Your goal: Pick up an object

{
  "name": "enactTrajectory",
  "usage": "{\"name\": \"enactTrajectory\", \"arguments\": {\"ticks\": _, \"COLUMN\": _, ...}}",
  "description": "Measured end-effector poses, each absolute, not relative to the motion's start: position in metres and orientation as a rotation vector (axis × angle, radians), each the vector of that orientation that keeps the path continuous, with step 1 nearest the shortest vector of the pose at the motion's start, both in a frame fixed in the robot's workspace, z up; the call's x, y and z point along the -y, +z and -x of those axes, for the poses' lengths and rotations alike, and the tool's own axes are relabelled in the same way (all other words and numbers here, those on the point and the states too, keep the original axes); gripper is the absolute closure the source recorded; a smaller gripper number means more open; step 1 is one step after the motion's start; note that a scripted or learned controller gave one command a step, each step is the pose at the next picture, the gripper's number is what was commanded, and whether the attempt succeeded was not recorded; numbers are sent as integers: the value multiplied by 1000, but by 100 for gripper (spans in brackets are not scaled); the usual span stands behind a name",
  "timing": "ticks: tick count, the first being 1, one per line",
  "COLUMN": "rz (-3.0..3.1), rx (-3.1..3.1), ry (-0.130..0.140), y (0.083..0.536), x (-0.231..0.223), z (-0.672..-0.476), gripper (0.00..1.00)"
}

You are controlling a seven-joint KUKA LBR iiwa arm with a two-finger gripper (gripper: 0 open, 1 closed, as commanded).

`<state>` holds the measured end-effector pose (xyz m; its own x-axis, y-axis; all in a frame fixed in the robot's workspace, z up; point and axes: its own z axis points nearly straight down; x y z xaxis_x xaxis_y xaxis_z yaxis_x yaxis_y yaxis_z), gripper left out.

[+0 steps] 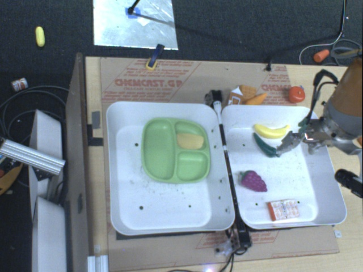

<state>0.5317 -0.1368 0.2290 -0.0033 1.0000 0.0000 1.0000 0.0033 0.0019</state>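
The curved, smooth yellow banana [271,131] lies just beyond the gripper [285,143], a dark green pod [264,144] touching its tip. How far it gapes, I cannot tell. A knobbly purple grape bunch [253,181] sits below.

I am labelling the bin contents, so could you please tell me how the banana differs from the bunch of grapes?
The banana is yellow, long and curved; the bunch of grapes is purple, knobbly and compact. The banana lies near the right bin's far side, close to the gripper; the grapes lie nearer the bin's middle, apart from it. Both rest in the right bin.
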Motion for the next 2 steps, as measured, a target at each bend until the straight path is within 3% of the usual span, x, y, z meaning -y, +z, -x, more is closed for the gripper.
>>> {"name": "enactTrajectory", "arguments": {"ticks": 1, "rz": -2212, "rx": -2223, "ry": 5, "y": 81, "x": 160, "z": -592, "gripper": 0}}
{"name": "enactTrajectory", "arguments": {"ticks": 2, "rz": -2206, "rx": -2229, "ry": 8, "y": 86, "x": 102, "z": -646, "gripper": 0}}
